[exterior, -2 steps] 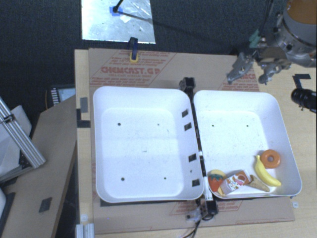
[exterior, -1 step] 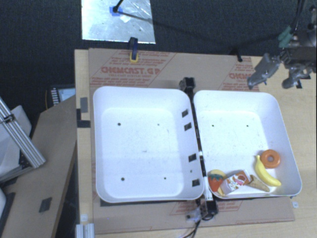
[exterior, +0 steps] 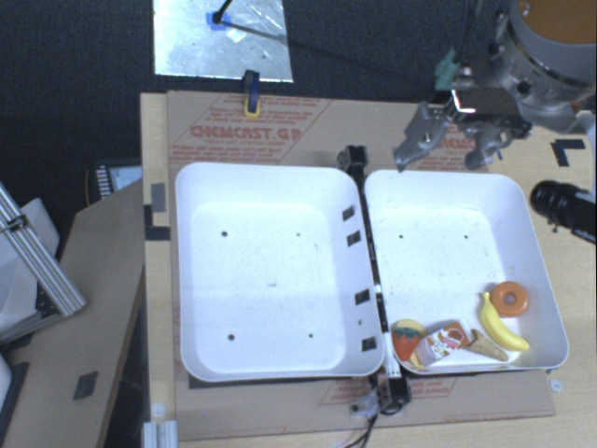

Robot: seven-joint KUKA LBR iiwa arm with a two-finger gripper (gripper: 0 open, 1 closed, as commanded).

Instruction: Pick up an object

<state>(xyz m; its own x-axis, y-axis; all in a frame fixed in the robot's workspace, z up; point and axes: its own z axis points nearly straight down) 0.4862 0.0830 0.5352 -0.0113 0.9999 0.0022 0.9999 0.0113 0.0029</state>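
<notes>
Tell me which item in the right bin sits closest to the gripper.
The orange ring. It lies farthest up the right bin, above the banana; the other items huddle along the near edge, farther from the gripper.

Even, soft overhead light; white bins [exterior: 270, 180] glare slightly; image mildly grainy.

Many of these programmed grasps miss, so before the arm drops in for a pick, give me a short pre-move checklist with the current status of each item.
1. Objects to pick are available: ok. A banana, an orange ring, a small carton and a tomato-like piece lie in the right bin.
2. Gripper carries nothing: ok, nothing is between its fingers.
3. Fingers spread for a grasp: ok, they look open.
4. Gripper positioned over a target: not ok. It hangs over the bin's far rim, while the objects lie in the near corner.
5. Target stands free: not ok. The objects crowd together against the bin's near wall.
</notes>
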